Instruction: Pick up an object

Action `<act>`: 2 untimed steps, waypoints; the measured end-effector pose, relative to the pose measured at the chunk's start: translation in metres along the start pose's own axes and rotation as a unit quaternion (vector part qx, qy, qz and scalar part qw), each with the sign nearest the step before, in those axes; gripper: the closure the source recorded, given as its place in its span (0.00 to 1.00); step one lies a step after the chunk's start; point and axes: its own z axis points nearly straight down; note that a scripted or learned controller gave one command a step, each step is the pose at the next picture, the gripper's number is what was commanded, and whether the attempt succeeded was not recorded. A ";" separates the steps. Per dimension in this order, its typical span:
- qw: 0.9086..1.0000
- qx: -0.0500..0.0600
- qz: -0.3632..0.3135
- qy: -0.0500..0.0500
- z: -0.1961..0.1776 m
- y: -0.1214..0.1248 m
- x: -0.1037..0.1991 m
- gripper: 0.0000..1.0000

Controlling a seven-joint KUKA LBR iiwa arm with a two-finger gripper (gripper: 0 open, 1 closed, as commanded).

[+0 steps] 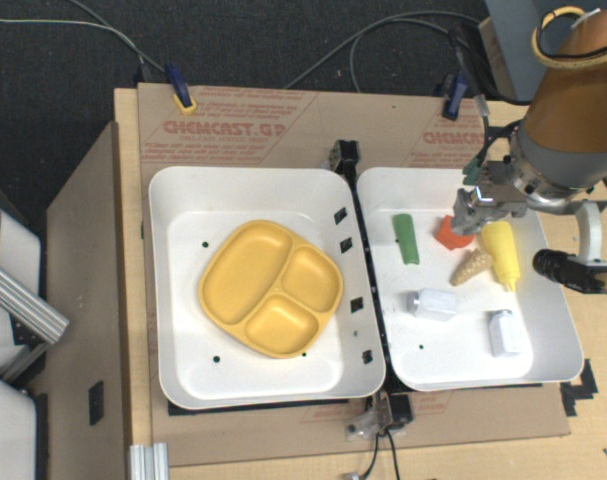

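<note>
Nearest the camera, the front rims of two white bins are sitting side by side on the bench (pixel 233 128), which is lying under a brown cardboard sheet printed with red lettering. The left bin (pixel 173 298) is holding a yellow divided plate (pixel 271 286), lying flat with its three compartments facing up.

In the right bin (pixel 543 363), the closest things are a small grey block (pixel 502 332) near the front right corner and a pale, clear-looking piece (pixel 434 304) just left of it. A little further back, a tan cone-shaped piece (pixel 472 266) is lying beside a yellow bottle-shaped toy (pixel 501 251), the two touching or nearly so. A green stick (pixel 406 239) is lying apart to their left, running front to back. Behind the cone, an orange-red object (pixel 450 235) is resting on the bin floor, partly covered by the arm's end.

The pincer (pixel 475 208) is hanging low over the far right part of this bin, just above the orange-red object and next to the yellow toy's top. Whether it is spread or closed I cannot tell, and nothing is visibly caught in it. Behind it the grey and orange arm (pixel 573 78) is rising toward the right, with two blue clamps (pixel 180 88) gripping the cardboard's far edge.
</note>
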 end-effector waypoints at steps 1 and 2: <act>1.000 0.002 -0.002 0.001 -0.002 0.019 0.055 1.00; 1.000 0.003 -0.001 0.001 0.009 0.039 0.098 1.00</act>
